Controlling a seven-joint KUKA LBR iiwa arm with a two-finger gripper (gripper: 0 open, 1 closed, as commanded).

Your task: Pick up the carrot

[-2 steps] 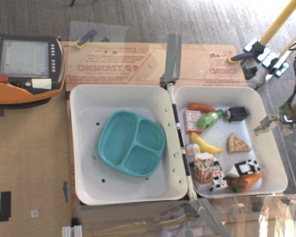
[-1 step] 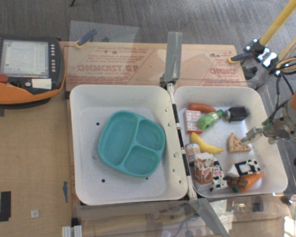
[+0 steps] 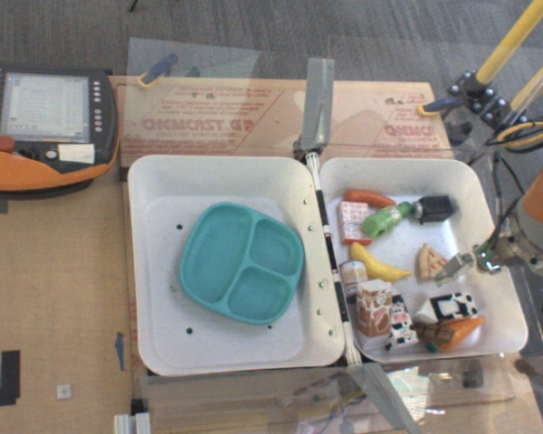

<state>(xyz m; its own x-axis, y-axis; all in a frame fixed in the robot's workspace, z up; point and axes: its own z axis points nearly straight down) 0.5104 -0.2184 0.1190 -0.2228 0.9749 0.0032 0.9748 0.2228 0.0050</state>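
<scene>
Hand (image 3: 462, 265) sits low over the right bin (image 3: 502, 208), near that bin's right wall, reached in from the right edge; arm body mostly out of frame, wrist just outside the bin rim. Whether its grip is apart or together cannot be told at this resolution. Nothing is visible clamped in it.

Landmark: right bin. Carrot (image 3: 452, 333) lies in the bin's near right corner, orange, tilted, touching a black-and-white block (image 3: 453, 307). Hand is above that block, just beside a pizza slice toy (image 3: 429, 262), apart from the carrot.

Also in the right bin: banana (image 3: 378, 263) mid-bin, green bottle (image 3: 386, 220), red pepper (image 3: 369, 198) toward the far wall, small carton (image 3: 374, 307) at the near left.

Left of the right bin: second bin (image 3: 154, 242) holding a teal divided plate (image 3: 242, 262).
</scene>
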